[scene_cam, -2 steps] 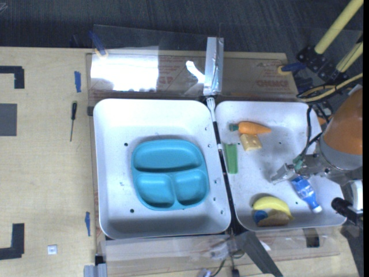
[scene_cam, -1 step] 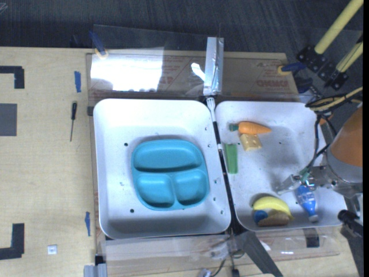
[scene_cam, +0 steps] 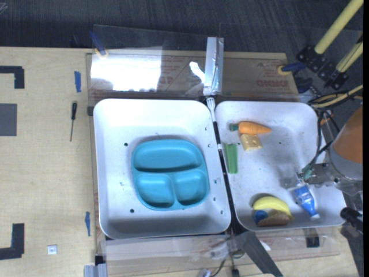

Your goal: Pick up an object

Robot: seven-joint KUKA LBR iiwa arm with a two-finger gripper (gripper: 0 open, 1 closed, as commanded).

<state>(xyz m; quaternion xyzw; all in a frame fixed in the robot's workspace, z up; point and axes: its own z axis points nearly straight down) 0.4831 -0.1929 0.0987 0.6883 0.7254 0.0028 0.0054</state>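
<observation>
Lying flat in the right bin [scene_cam: 300,111], carrot [scene_cam: 253,128] pointing right, claw [scene_cam: 304,176] grip unclear

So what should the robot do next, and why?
Probably lower the hand a little onto the blue tube. The hand sits at the right bin's right side, just above that tube, and nothing shows between its fingers. The banana and carrot lie farther off.

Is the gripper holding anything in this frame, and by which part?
Cannot be told. The gripper sits just above a small blue tube in the right bin, but no grasp shows.
</observation>
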